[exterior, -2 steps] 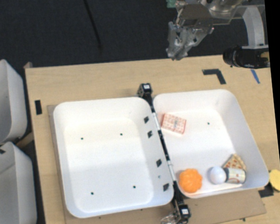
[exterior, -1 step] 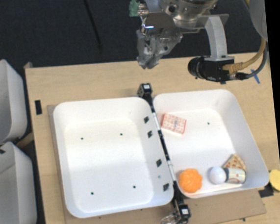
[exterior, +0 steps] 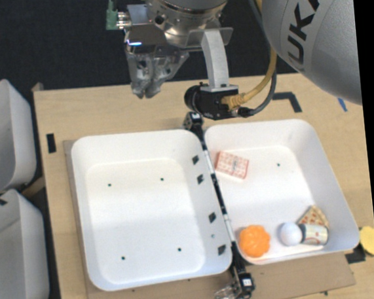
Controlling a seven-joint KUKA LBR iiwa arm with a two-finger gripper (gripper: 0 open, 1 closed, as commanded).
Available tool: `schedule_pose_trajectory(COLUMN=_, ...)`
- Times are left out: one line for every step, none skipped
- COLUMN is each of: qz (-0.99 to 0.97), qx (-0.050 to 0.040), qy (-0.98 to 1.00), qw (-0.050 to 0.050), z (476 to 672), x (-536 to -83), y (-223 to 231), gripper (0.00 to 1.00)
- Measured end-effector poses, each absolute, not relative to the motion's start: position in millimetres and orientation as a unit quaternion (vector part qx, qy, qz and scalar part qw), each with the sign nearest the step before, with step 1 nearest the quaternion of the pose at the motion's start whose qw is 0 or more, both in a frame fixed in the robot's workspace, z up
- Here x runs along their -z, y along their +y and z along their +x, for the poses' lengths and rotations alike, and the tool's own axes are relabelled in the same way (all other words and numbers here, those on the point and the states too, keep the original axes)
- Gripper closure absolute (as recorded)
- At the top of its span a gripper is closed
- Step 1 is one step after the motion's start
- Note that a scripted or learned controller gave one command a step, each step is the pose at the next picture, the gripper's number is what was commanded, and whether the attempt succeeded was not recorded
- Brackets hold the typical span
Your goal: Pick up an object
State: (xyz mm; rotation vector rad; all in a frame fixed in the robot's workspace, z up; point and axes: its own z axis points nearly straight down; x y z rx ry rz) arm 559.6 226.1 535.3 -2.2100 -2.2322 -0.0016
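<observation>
My gripper (exterior: 146, 85) hangs high above the bench, over the back edge of the left bin (exterior: 82, 155), with nothing visible between its fingers. The right bin (exterior: 318, 146) holds a small pink patterned packet (exterior: 232, 165) near its back left. At that bin's front lie an orange ball (exterior: 254, 240), a white ball (exterior: 290, 233) and a tan patterned piece (exterior: 313, 220) leaning on a pale cylinder (exterior: 315, 234).
White moulded containers (exterior: 4, 196) stand to the left of the bench. A yellow thing (exterior: 368, 240) pokes out past the right bin's front right corner. A black clip divider (exterior: 212, 189) joins the two bins.
</observation>
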Motion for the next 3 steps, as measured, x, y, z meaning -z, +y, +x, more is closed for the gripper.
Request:
schedule_pose_trajectory(qz=-0.707, qx=-0.0018, qy=-0.707, qw=0.000, z=578.5, x=-473.7, y=220.5, gripper=1.00)
schedule_pose_trajectory(qz=-0.707, qx=-0.0078, qy=-0.707, qw=0.003, z=545.8, x=-303.4, y=220.2, gripper=1.00)
schedule_pose_trajectory(qz=-0.707, qx=0.0001, qy=-0.707, qw=0.000, z=564.7, x=-302.4, y=221.2, gripper=1.00)
